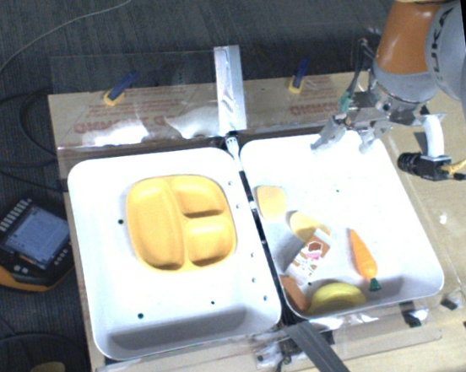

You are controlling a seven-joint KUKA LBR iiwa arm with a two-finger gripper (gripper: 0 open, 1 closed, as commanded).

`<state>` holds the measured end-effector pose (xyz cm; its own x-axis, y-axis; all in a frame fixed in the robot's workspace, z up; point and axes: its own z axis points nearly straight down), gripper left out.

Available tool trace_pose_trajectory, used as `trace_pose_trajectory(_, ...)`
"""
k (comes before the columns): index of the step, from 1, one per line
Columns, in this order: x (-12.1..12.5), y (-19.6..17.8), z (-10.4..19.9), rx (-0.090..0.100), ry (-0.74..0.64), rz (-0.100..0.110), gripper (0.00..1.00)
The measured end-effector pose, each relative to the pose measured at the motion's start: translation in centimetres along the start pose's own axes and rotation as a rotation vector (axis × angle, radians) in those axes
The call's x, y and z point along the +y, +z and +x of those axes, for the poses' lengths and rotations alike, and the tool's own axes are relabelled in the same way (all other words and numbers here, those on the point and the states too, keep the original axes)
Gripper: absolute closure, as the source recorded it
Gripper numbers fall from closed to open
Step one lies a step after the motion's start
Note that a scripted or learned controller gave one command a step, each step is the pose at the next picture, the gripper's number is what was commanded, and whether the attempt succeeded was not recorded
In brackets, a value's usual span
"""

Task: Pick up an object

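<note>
In the right bin (387, 194) lie an orange carrot (361, 256), a yellow banana-like fruit (334, 297) at the front, a small white and red carton (311, 257), a pale yellow block (303, 224) and a tan piece (270, 201). A brown item (291, 292) rests by the bin's front left corner. My gripper (346, 133) hangs over the far edge of the right bin, well behind all these objects. Its fingers stand apart, with nothing between them.
The left bin (113, 307) holds a yellow divided tray (180, 220). A metal divider post (229, 88) rises behind the seam between the bins. A handheld pendant (21, 244) lies on the floor at the left. Cables and a black fitting (424, 162) sit right of the bins.
</note>
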<state>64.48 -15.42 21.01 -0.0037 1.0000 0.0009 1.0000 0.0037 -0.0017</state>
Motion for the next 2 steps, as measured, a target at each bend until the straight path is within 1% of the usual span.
trace_pose_trajectory(1, -3.4, 11.0, -1.3, -0.002, -0.010, 0.001, 0.00)
trace_pose_trajectory(2, -10.9, 7.7, -3.0, -0.002, 0.020, 0.000, 0.00)
